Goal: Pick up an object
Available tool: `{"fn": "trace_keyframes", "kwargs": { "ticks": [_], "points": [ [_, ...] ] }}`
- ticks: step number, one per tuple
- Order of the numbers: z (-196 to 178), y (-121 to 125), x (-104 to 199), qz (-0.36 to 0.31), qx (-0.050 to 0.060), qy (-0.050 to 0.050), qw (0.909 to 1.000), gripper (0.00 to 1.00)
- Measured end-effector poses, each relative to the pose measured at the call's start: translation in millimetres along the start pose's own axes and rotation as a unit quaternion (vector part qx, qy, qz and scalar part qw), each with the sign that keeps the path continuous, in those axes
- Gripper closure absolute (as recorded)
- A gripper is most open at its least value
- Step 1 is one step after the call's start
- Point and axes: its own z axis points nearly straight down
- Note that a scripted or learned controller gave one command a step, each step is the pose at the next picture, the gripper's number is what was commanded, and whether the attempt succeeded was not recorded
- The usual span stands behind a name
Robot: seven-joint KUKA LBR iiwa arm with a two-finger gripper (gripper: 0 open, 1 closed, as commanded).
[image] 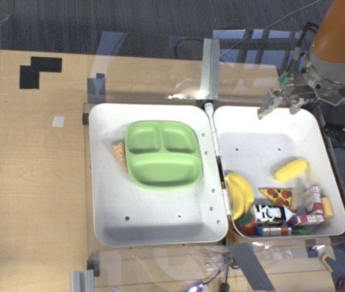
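Camera view: gripper (pixel 280 104) hovers over right bin's (pixel 251 129) far edge, jaw state unclear. Toys crowd near corner; banana (pixel 240 193) may slip from grasp.

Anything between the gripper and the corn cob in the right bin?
Nothing visible. The gripper hangs over the right bin's far edge; bare white floor lies between it and the corn cob. The banana and pizza slice lie nearer the camera.
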Motion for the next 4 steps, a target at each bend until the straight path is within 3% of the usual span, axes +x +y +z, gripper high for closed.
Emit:
{"fn": "trace_keyframes", "kwargs": {
  "ticks": [1, 2, 3, 4],
  "points": [
    [76, 38, -13, -0.027, 0.003, 0.002, 0.9996, 0.0],
    [147, -19, -48, -0.055, 0.002, 0.002, 0.9985, 0.0],
    [183, 28, -80, -0.058, 0.002, 0.002, 0.9983, 0.0],
    [183, -30, -90, 0.025, -0.001, 0.001, 0.9997, 0.0]
  ]
}}
